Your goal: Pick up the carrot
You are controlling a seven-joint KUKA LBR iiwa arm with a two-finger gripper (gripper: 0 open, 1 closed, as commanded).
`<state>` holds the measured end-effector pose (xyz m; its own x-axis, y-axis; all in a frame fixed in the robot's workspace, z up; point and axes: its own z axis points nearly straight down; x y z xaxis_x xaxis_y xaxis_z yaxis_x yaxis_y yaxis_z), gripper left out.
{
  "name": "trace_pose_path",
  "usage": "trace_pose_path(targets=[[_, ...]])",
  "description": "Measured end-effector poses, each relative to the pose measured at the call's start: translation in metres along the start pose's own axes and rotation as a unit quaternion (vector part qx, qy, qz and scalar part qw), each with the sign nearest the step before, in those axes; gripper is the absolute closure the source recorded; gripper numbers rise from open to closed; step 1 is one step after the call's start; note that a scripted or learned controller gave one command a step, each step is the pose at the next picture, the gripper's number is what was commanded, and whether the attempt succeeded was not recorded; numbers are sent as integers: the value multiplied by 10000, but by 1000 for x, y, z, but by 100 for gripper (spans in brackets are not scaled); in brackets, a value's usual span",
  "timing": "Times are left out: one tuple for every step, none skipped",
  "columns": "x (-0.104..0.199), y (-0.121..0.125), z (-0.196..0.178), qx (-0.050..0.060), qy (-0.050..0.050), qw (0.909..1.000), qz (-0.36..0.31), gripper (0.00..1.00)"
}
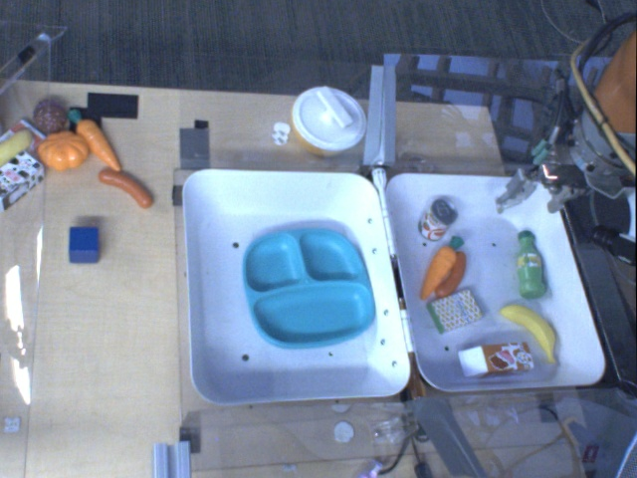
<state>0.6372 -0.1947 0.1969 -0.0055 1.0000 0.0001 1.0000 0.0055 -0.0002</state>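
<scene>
Pale wood worktop (100, 347), right white bin (582, 366): small orange plastic carrot (442, 270) touches green-patterned card box (455, 311), gripper (532, 189) hovers at far rim, fingers spread, holding nothing; risk grabbing box or nudging can (436, 217).

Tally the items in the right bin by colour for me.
Orange: 1, carrot
Green: 2, bottle, packet
Yellow: 1, banana
White and red: 1, carton
Dark-topped: 1, can
Total: 6

Orange carrot (442, 270) w/ green top lies tilted in right bin, left-center.
</scene>
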Motion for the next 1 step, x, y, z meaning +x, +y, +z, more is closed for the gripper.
trace_pose_path(targets=[[45,-26,107,-31,-8,9939,-1103,0]])
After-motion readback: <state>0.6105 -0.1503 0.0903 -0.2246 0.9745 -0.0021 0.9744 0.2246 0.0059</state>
